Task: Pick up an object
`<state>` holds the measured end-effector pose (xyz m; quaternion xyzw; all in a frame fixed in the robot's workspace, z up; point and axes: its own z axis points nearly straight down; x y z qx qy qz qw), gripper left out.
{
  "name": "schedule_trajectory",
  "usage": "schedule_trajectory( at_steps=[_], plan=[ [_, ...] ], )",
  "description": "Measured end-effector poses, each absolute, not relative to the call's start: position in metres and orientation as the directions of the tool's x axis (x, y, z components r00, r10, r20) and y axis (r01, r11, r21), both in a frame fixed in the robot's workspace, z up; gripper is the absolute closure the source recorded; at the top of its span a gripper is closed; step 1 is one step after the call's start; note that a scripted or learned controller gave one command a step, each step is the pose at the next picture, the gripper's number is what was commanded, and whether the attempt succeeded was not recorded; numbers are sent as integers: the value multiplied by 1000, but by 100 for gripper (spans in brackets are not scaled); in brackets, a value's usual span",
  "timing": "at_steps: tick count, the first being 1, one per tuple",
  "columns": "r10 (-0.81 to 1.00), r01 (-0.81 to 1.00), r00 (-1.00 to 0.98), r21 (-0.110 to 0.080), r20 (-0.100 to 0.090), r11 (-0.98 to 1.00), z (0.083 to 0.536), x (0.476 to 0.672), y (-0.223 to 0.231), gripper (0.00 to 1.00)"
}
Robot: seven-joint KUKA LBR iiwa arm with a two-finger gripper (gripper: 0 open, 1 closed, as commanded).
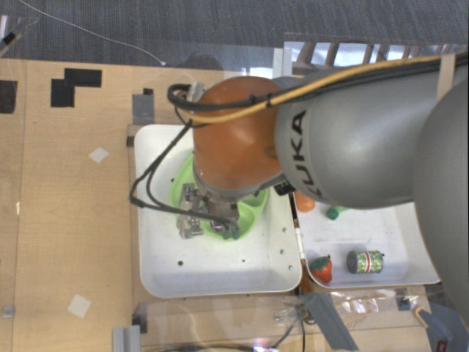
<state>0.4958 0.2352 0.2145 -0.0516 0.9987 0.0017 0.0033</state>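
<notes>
One green dish [253, 210] lies in your left bin [220, 270], directly under the gripper [209, 222], whose body hides much of it. You cannot tell the gripper's state or whether it touches the dish.

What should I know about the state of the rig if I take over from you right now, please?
End effector: low in the left bin, right over a green object; whether it is open or shut cannot be told.
Right bin: a green can, a red piece with a green top, a small green piece and an orange piece partly under the arm.
Done: arm lowered over the green object.
Left: no grasp is confirmed; nothing is seen lifted yet.
</notes>
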Motion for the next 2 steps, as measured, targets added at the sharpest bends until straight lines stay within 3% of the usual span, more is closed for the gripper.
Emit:
schedule_trajectory(
  at_steps=[1, 2],
  plan=[
    [-484, -484, -875, -1, -12, 875, 266, 502, 197, 100],
    [75, 75, -997, 3, -4, 997, 225, 496, 229, 100]
  ],
)
